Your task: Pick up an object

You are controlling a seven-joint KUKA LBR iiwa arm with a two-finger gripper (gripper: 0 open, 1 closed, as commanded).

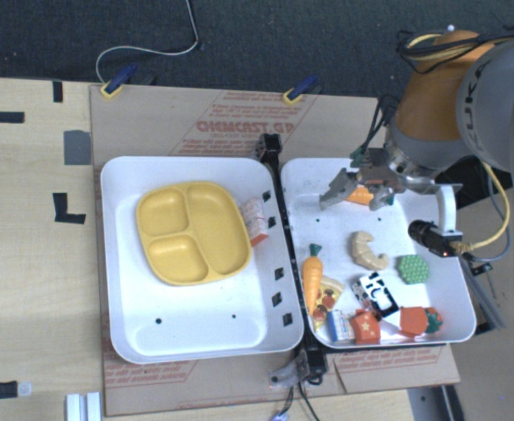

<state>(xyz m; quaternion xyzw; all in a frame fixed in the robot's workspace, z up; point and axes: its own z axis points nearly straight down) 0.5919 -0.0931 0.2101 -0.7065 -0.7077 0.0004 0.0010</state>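
Divided plate (193,232) in left bin (121,323); carrot (312,279) in right bin (454,301).

yellow divided plate (192,232), orange carrot (312,277), green bumpy ball (413,268), white bins (121,261)

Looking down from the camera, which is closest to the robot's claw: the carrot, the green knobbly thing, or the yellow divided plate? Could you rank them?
From the end effector, in the right bin:
1. Green knobbly thing, right bin, toward the arm's side.
2. Carrot, right bin, by the divider; nearly as close, so hard to call.
3. Yellow divided plate, left bin, plainly farthest.

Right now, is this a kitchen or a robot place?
Probably a robot lab: a grey and orange robot arm reaches over two white bins of toy food, like a carrot, on a taped bench.
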